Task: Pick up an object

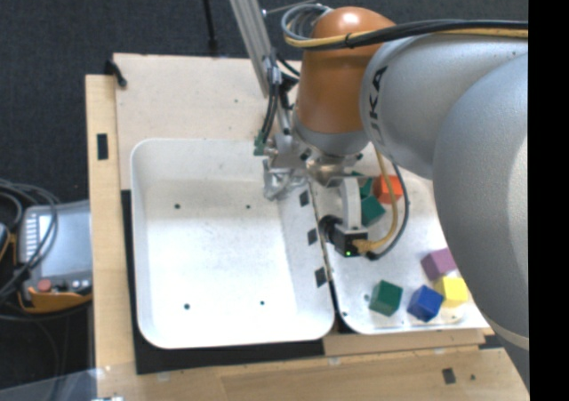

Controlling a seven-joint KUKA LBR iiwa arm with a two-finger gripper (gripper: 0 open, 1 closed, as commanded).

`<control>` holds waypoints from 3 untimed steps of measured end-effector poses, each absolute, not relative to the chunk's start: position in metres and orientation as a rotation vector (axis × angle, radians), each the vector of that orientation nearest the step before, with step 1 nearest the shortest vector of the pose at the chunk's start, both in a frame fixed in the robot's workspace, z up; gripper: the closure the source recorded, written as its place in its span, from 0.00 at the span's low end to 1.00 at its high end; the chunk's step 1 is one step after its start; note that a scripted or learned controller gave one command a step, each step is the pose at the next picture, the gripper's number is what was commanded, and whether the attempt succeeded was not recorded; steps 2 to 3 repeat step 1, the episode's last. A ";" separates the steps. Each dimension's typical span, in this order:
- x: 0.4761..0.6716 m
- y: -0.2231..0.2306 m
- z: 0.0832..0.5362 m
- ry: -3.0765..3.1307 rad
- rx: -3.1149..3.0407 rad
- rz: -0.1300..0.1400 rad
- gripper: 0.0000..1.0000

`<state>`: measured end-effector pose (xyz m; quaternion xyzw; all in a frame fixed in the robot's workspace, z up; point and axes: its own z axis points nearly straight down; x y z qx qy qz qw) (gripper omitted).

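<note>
Orange block point(388, 188) lay toward the back of the right bin point(404, 261), just beside a teal-green block point(370, 209) and close to the gripper point(331, 175). The wrist hid its jaws, so whether they stood apart or together could not be told. The block looked small, light, rigid and flat-sided; two opposite faces seemed the best hold.

Grey arm point(444, 115) extended leftward, jaws pointing down

Several blocks point(425, 301) lie in the right bin point(354, 303), which adjoins the left bin point(222, 257).
</note>
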<state>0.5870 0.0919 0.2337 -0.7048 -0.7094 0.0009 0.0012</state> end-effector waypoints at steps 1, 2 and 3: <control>0.588 0.089 0.234 -2.221 -2.221 -0.001 0.00; 0.588 0.089 0.234 -2.221 -2.221 -0.001 0.00; 0.588 0.089 0.234 -2.221 -2.221 -0.001 0.00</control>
